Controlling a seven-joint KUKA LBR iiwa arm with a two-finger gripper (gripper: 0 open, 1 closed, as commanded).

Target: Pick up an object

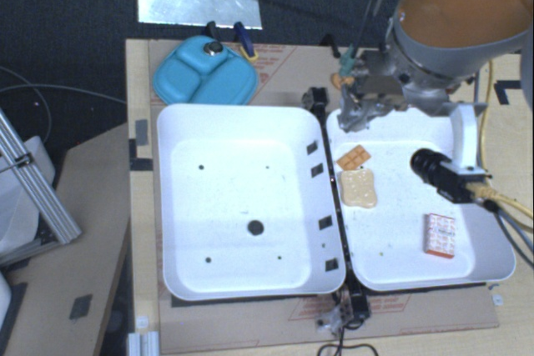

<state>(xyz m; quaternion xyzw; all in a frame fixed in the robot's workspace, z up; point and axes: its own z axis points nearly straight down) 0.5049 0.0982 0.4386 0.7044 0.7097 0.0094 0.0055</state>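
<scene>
Small orange waffle [353, 156], square-gridded, touching pale bread slice [359, 188] in right bin [492, 263]. Gripper [355, 114] just above, at bin's back edge; grip state impossible to tell.

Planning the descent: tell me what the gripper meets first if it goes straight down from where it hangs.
Probably bare floor of the right bin near its back-left corner. The gripper hangs behind the waffle-like piece, but depth is unclear from this slanted view.
</scene>
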